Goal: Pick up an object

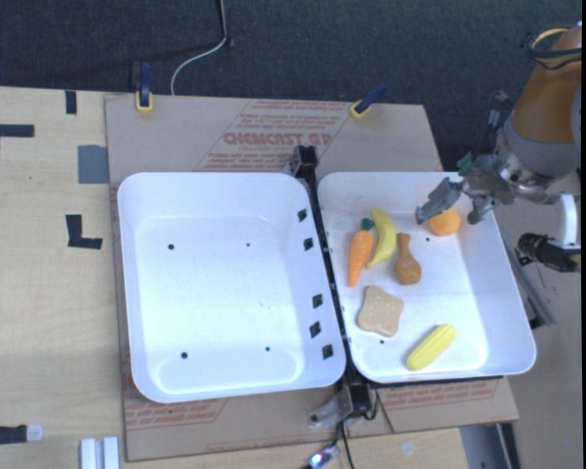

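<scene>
My gripper (457,209) hangs over the far right part of the right bin (498,306), its two dark fingers spread open. Just below and between the fingers lies a small orange fruit (445,224) on the bin floor; the fingers stand apart from its sides. Further left in the same bin are a carrot (358,254), a yellow banana (382,237) and a brown drumstick (406,262). A slice of bread (380,312) and a yellow corn cob (430,347) lie nearer the front.
The left bin (137,262) stands beside the right one, divided from it by a dark strip with clips (317,262). Both rest on a cardboard sheet (264,135). A white cable (200,57) runs at the back.
</scene>
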`<state>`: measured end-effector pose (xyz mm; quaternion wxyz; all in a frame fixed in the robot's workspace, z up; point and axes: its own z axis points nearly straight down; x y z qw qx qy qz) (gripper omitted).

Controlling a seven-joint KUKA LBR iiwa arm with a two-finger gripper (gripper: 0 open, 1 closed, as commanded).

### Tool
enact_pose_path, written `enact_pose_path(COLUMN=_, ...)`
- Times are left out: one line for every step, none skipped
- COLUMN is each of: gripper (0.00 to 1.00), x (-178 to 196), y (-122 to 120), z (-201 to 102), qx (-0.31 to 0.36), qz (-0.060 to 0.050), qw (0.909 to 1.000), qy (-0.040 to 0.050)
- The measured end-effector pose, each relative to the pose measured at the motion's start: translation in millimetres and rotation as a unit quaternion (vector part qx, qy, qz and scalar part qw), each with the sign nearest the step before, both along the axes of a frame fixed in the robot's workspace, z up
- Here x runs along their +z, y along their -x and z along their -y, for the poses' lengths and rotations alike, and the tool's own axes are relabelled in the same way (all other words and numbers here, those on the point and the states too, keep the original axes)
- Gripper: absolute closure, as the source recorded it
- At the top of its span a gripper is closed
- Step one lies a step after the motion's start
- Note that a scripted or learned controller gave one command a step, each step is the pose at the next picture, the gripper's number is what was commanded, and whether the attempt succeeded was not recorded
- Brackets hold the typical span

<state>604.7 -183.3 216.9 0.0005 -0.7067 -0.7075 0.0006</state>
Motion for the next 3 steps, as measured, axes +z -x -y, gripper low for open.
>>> enact_pose_path(gripper=0.0, x=40, y=-5, z=-73, qx=0.003, qz=0.002, qw=1.0, qy=-0.0007)
enact_pose_path(gripper=0.0, x=-59, y=-16, z=-81, qx=0.001, qz=-0.003, qw=1.0, qy=-0.0004)
enact_pose_path(gripper=0.0, x=-32, y=16, z=-137, qx=0.002, qz=-0.001, qw=1.0, qy=-0.0012)
